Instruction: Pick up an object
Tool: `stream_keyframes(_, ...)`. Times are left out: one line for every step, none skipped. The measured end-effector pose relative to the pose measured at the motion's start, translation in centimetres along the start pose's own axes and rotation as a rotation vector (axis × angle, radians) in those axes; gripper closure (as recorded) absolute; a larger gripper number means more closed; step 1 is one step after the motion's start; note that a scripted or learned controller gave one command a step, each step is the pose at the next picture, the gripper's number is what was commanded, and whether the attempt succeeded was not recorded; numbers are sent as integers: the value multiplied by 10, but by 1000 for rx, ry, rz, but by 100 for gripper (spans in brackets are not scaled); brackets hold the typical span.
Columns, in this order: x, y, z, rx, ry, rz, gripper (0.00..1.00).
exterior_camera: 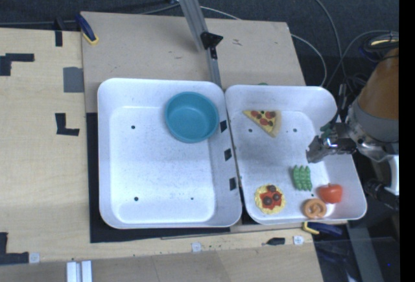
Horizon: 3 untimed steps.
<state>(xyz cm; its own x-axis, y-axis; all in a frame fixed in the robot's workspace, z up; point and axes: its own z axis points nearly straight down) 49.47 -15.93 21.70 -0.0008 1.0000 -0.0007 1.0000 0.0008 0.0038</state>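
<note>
The right bin (295, 96) holds a pizza slice (263, 120) near its back, a green ridged piece (301, 177), a small round pizza (270, 198), a red tomato-like toy (331, 192) and an orange ring-shaped toy (315, 208). A blue bowl (191, 117) sits at the back of the left bin (130, 164). My gripper (319, 148) hangs over the right bin's right side, just above and right of the green piece. I see nothing between its fingers.
A slanted metal pole (191, 5) crosses the bench from the top down to the seam between the bins. Cables loop behind the right bin. The arm's orange band (382, 89) stands past the right bin's edge.
</note>
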Motion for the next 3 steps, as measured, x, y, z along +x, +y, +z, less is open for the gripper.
stream_keyframes(53,1,-11,3,2,-4,100)
stream_keyframes(101,10,-19,4,2,-4,100)
stream_keyframes(164,16,-19,5,2,-5,100)
